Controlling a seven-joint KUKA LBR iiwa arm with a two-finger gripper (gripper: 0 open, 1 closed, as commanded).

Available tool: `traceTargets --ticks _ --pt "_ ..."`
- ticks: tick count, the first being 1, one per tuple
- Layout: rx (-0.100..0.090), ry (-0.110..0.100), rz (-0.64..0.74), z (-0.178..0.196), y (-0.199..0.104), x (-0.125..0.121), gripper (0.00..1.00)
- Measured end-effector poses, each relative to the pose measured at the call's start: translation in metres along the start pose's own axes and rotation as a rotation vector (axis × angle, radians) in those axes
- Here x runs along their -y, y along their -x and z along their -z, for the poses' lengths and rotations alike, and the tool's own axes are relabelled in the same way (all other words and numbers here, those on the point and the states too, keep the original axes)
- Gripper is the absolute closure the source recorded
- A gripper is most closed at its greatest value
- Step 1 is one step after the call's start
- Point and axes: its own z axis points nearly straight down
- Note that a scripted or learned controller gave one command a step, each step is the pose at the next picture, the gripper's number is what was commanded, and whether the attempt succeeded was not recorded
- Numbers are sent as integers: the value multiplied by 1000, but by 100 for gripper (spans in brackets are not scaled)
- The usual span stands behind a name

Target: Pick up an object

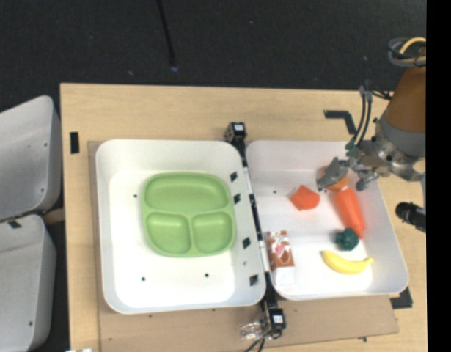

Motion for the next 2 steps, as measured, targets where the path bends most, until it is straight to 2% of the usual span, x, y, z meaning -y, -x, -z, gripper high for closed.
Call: traceTargets --ticks 1,2 --pt "2 12 3 7 0 -3 0" --pt "3 7 1 -47 11 2 0"
